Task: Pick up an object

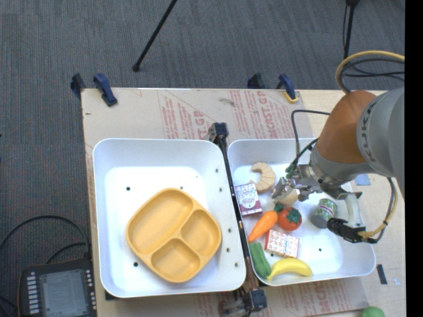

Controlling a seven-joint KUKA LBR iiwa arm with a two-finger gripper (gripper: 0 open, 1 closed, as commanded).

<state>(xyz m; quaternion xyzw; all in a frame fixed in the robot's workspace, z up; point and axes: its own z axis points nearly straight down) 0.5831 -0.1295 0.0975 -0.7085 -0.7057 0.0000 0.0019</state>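
Camera view: 2 white bins side by side. The left bin (pixel 106 177) has 1 yellow divided plate (pixel 173 235) w/ 3 sections. The right bin (pixel 357 259) holds the toy food: croissant (pixel 266 175), small red-white carton (pixel 247 198), carrot (pixel 262 224), tomato (pixel 289 218), cucumber (pixel 260 259), banana (pixel 291 267), a flat patterned box (pixel 281 244) and a can (pixel 324 211) further right.

The arm (pixel 357 137) comes in from the right, and its gripper (pixel 288 191) sits low over the middle of the right bin, just above the tomato and right next to the croissant. Can't tell how the fingers stand; they're too small and cluttered to read, and nothing is visibly between them.

Likely target, judging by position: the tomato or the croissant. Risks: things are packed tight, so a descent could land on 2 items at once, nudge the carrot, or let the round tomato roll out of a closing grip.
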